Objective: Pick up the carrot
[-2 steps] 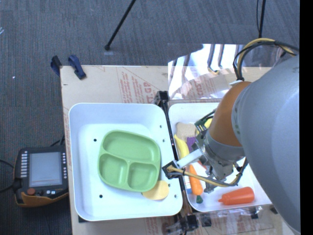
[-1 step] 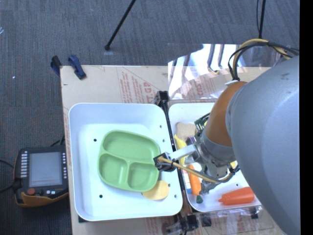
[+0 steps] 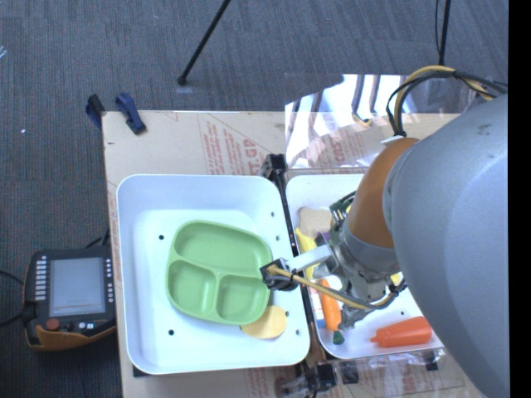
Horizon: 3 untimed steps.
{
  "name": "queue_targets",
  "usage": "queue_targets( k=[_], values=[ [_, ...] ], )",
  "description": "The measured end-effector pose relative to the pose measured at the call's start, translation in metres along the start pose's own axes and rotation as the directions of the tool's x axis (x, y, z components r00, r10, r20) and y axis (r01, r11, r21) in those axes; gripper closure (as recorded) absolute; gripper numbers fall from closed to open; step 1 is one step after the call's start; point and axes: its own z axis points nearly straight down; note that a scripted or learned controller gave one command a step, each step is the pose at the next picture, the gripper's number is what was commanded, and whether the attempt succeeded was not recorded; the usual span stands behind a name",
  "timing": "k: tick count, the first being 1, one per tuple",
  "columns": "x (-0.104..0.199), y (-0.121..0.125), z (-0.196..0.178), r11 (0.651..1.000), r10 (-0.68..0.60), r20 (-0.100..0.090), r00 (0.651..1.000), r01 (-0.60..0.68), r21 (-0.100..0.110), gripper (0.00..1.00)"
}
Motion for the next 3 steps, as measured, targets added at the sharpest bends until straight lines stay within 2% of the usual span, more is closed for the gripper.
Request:
queue_targets(
  k=[3],
  values=[
    [0.0000,0.0000,0.0000,1.000,0.000,0.000,1.000,0.000,0.000,0.00]
  ],
)
